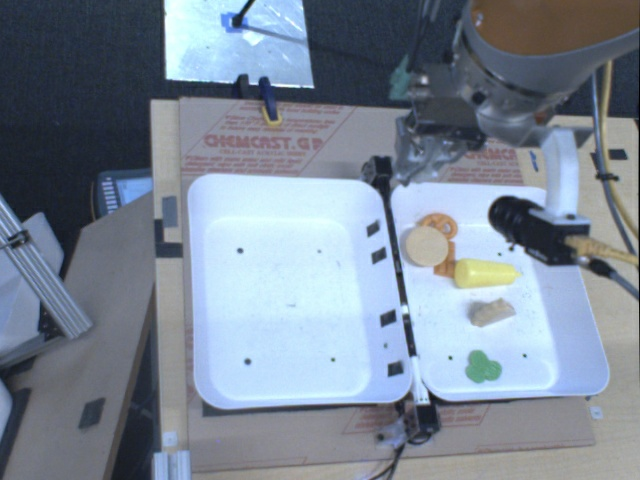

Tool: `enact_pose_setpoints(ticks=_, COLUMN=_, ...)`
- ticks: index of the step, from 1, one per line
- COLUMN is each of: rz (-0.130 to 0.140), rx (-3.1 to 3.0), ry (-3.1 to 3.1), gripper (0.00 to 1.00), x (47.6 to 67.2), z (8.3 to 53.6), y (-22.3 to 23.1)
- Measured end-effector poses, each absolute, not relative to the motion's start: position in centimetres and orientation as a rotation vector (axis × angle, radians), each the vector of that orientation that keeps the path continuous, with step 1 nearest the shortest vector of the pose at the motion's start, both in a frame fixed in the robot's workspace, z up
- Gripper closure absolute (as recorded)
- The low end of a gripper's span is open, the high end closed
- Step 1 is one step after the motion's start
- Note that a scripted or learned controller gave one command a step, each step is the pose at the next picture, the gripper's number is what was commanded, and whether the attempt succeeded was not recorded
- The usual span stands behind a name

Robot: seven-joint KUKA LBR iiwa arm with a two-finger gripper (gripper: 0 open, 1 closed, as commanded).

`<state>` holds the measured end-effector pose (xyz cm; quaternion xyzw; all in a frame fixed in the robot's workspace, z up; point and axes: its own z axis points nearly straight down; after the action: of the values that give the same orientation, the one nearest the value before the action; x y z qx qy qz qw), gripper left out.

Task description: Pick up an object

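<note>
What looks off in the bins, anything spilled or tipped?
Nothing stands out. The round tan disc, orange pretzel-shaped piece, yellow cone-shaped piece, beige chunk and green clover-shaped piece all lie inside the right white bin. The gripper hangs above its far edge.

Two bins sit side by side on the bench (pixel 170 298). The left bin (pixel 215 368) and right bin (pixel 570 368) meet along a middle seam. In the right bin, a pretzel (pixel 438 225) lies at the back, touching a disc (pixel 426 247) just before it. A cone (pixel 485 273) lies right of the disc, a chunk (pixel 492 313) before the cone, and a leaf (pixel 484 368) nearest the front. The claw (pixel 418 164) hangs over the right bin's back left corner.
</note>
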<state>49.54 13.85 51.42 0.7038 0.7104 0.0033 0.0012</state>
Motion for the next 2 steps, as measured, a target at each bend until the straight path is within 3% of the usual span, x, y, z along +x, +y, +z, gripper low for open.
enact_pose_setpoints(ticks=1, rz=0.004, rx=2.212, ry=2.23, gripper=1.0, x=54.7, z=50.5, y=19.3)
enact_pose_setpoints(ticks=2, rz=0.009, rx=2.21, ry=2.234, gripper=1.0, x=49.9, z=53.7, y=23.8)
